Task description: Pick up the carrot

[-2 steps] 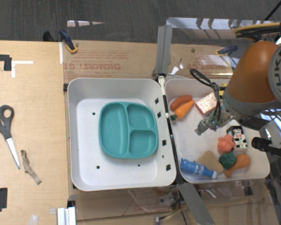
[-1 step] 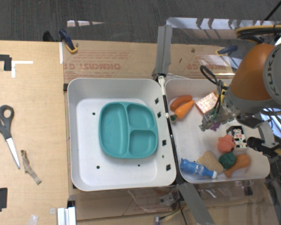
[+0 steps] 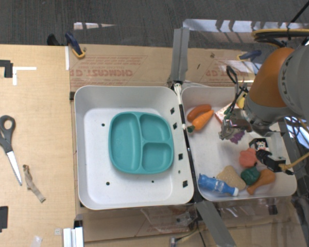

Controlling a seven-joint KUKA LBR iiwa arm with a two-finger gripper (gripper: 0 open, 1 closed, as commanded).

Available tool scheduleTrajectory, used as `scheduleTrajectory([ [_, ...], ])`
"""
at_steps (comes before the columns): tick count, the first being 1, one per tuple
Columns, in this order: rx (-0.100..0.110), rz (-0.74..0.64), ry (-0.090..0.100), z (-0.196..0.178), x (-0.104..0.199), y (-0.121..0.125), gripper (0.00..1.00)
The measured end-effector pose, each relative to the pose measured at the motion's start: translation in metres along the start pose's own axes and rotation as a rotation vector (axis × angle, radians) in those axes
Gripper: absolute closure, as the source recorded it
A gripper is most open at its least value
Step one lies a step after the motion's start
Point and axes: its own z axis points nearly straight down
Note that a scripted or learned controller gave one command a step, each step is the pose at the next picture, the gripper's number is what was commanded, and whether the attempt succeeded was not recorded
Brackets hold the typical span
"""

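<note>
1. Left bin (image 3: 87, 138): a teal divided plate (image 3: 141, 142) is held at its middle.
2. Right bin (image 3: 208, 158): the carrot (image 3: 202, 120) is found at the far left corner, lying slantwise, green end toward the dividing wall. An orange sausage-like piece (image 3: 198, 110) is touching it on the far side.
3. Gripper (image 3: 228, 133): it is placed to the right of the carrot, apart from it, low over the bin floor. Whether it is open or closed cannot be told; nothing is seen held.
4. Other contents, near right: a blue bottle (image 3: 216, 185), a tan slice (image 3: 232, 176), a red piece (image 3: 248, 158), a green piece (image 3: 251, 175).
5. Risks, as judged: the neighbouring orange piece may be grasped by mistake, being alike in colour and touching. The wall and corner may be struck, or the tapered carrot may be squeezed out sideways.
</note>
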Motion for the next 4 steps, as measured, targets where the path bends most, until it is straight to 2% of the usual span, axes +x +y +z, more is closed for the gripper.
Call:
scheduleTrajectory([
  [1, 0.000, 0.000, 0.000, 0.000, 0.000, 0.000, 0.00],
  [2, -0.002, 0.389, 0.000, 0.021, -0.002, 0.063, 0.00],
  [3, 0.007, 0.701, -0.008, 0.023, 0.011, 0.067, 0.00],
  [4, 0.005, 0.912, -0.001, 0.024, 0.019, 0.015, 0.00],
])
